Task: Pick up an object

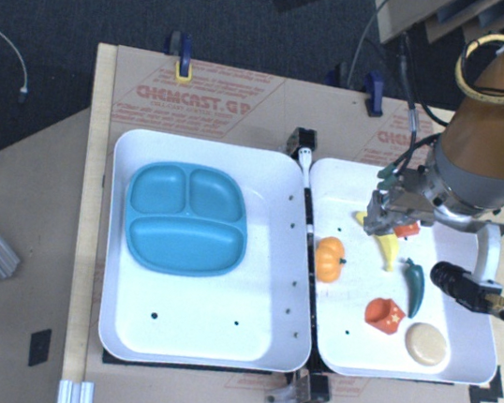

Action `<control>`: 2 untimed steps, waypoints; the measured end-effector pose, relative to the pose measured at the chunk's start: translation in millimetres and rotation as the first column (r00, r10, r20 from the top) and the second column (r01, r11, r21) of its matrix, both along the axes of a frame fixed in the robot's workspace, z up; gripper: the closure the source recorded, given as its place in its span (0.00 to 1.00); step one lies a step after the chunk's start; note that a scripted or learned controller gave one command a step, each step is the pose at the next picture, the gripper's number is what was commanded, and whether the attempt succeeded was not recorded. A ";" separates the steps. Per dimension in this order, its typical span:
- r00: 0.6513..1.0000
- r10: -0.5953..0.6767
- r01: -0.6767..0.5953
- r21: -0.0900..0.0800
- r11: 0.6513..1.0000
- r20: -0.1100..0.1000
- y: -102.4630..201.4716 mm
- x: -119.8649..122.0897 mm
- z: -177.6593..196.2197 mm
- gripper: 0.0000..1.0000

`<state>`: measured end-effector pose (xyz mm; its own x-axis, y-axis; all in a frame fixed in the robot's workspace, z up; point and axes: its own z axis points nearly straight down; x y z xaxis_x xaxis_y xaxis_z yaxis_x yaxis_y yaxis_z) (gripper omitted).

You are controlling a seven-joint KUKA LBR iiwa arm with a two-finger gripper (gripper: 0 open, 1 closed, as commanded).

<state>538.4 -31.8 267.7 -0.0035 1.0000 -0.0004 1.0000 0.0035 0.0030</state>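
My gripper (384, 223) hangs low over the back middle of the right bin (333, 351), right above the top end of a yellow banana-like piece (389, 252). A small orange-red thing (408, 231) lies just to its right. An orange pumpkin-like fruit (328, 258) sits at the bin's left side. A green chilli (414, 288), a red pepper (385, 316) and a beige round piece (426, 344) lie toward the front right. Nothing is visibly between the fingers.
The left bin (120, 317) holds a blue divided plate (187, 220) in its back half. A black clamp (301, 142) sits at the back where the two bins meet. The bench board (95, 171) surrounds both bins.
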 end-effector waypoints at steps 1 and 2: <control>1.000 -0.002 0.002 -0.001 1.000 -0.001 48.9 11.0 -7.3 1.00; 1.000 0.000 0.000 0.000 1.000 0.000 85.2 36.0 -18.0 1.00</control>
<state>574.4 53.3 249.8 -0.0035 1.0000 -0.0005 1.0000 0.0035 0.0031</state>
